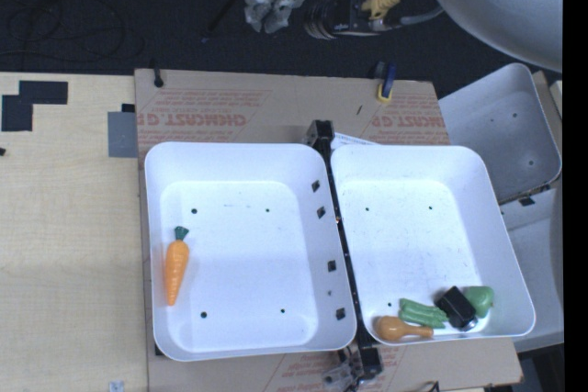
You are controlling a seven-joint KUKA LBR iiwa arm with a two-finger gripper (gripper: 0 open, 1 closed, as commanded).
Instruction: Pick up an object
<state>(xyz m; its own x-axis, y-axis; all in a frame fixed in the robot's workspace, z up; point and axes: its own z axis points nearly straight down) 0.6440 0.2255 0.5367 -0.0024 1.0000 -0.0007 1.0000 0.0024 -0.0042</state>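
Above the far edge of the desk (64, 197), beyond both bins, my pincer (273, 0) hangs high and well apart from every object; whether it is spread or closed I cannot tell, and nothing shows between its tips. Left bin (230, 162): one toy carrot (175, 267) lies against the left wall, green top pointing to the far side, with bare white floor on its other sides. Right bin (413, 162): four items crowd the near right corner, namely a green bean pod (422, 313), a small black block (456, 308) touching it, a green rounded piece (480, 296) just behind the block, and an orange-brown pear-shaped toy (401, 329) at the near wall, just beside the pod.

Step in hand, as I judge it: the approach, with no target yet reached and no grasp begun.

Next move, as I judge it: I choose one object, travel over its bin, and descend. The carrot offers the cleaner grasp, since it lies alone; my tips should straddle its narrow body, across its long axis, though the wall beside it leaves little room on that side. The corner cluster risks a pinch on two things at once, or a tip blocked by the bin wall.
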